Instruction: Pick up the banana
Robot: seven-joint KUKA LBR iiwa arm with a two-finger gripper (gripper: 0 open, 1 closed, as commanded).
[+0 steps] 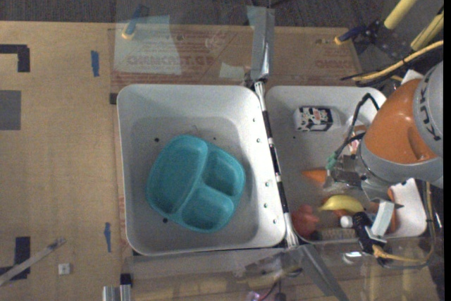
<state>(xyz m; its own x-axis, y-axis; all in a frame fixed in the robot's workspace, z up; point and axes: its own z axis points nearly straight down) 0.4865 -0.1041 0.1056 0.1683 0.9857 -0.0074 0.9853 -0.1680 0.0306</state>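
The yellow banana (342,204) lies near the front of the right bin (290,125), curved, with its ends pointing forward. My gripper (344,178) hangs just behind and above it, under the grey wrist and orange band. An orange carrot-like piece (315,176) lies just left of the gripper. I see nothing held.
A red round fruit (305,220) sits at the right bin's front left, close to the banana. A small black-and-white carton (313,118) lies at the back of that bin. The left bin (137,116) holds a teal divided plate (196,182).
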